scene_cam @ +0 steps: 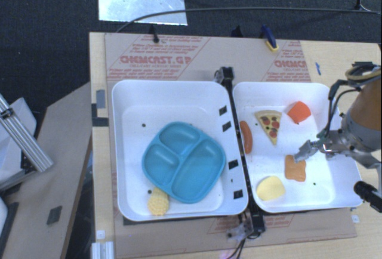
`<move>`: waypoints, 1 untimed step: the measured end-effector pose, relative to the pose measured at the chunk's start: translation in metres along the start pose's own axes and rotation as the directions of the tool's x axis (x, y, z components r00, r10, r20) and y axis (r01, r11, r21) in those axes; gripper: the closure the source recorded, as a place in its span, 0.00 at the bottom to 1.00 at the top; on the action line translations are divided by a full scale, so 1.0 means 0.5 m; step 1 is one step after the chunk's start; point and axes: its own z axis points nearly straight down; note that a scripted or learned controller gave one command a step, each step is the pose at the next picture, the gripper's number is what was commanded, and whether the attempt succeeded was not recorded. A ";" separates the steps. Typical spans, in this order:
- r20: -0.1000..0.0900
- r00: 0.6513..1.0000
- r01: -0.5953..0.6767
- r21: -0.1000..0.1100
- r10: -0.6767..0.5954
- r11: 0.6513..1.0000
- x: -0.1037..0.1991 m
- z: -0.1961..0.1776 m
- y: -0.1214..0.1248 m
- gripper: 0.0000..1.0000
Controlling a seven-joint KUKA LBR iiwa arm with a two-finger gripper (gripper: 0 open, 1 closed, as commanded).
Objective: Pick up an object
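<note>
Tabletop (pixel 179 55) carries two white bins. Gripper (pixel 305 151) hovers just above orange piece (pixel 295 169) in right bin (pixel 322 197), right of sausage (pixel 246 136); finger state unclear. Piece looks light, flat, rigid; pinch across narrow sides.

The grey arm's two-finger gripper (pixel 306 151) hangs just above a flat orange toast-shaped piece (pixel 295 169) in the right white bin (pixel 340 189), near a yellow round piece (pixel 270 188) and a pizza slice (pixel 270 125).

orange toy (pixel 295 169) (flat), right bin
</note>
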 end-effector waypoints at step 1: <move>-0.001 1.000 0.000 0.001 0.000 1.000 0.021 0.112 0.005 0.00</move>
